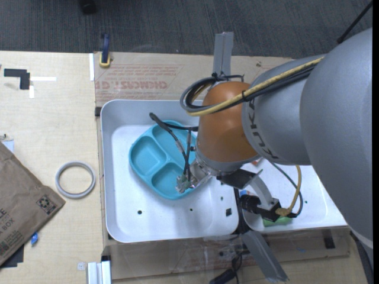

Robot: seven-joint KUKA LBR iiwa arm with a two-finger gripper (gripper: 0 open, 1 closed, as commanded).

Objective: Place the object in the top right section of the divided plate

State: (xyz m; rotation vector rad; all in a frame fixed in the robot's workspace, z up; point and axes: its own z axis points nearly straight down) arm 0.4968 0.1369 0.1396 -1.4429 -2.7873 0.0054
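Observation:
A light blue divided plate (pixel 155 161) lies tilted in the left white bin (pixel 118 158), its right part hidden under the arm. My gripper (pixel 185 183) hangs low over the plate's near right edge, at the rim of the lower section. Whether anything is in its grasp cannot be made out at this size. In the right bin (pixel 314 209), a small green object (pixel 277 219) lies by the near edge, partly behind a black cable fitting. A bit of red (pixel 253 173) peeks out beside the wrist.
The big grey arm with its orange band (pixel 222 123) covers the boundary between the bins and much of the right bin. A roll of tape (pixel 75 178) and a brown paper bag (pixel 21 209) lie on the bench to the left.

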